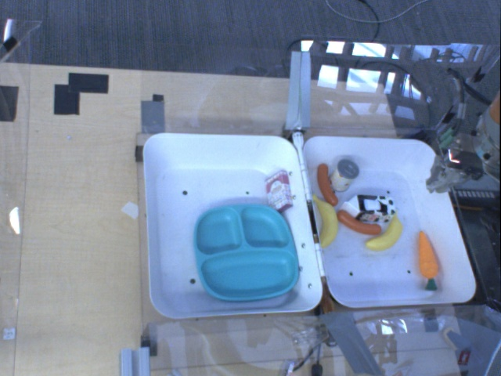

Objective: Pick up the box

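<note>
A small box with a black-and-white cow pattern (pixel 376 206) lies in the middle of the right bin (pixel 407 288), among bananas and sausages. A small red-and-white carton (pixel 279 190) leans against the right wall of the left bin (pixel 168 210). My gripper (pixel 445 172) hangs over the right bin's far right rim, to the right of the patterned box and well apart from it. It carries nothing that I can see.
The right bin also holds two bananas (pixel 326 222), two sausages (pixel 326 184), a grey-lidded jar (pixel 343 173) and a carrot (pixel 427 258). A blue divided plate (pixel 246 253) fills the left bin's near half. A metal post (pixel 298 92) stands behind the bins.
</note>
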`<action>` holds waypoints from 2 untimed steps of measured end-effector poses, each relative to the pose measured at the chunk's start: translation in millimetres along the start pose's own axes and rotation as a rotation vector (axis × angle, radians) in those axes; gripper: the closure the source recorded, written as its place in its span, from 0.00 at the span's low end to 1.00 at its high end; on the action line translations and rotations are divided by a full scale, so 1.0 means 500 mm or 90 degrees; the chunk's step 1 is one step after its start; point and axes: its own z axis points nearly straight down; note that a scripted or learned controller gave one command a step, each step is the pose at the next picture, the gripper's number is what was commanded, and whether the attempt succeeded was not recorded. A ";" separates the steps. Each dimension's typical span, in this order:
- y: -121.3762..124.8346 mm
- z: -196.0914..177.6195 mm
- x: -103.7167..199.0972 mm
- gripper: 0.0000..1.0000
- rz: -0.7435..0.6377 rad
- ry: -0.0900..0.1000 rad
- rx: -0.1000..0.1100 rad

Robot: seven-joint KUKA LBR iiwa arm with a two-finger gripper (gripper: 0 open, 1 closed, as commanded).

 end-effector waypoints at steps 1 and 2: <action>0.003 -0.022 0.003 1.00 -0.004 0.000 -0.003; -0.117 -0.064 -0.017 1.00 -0.041 0.000 0.000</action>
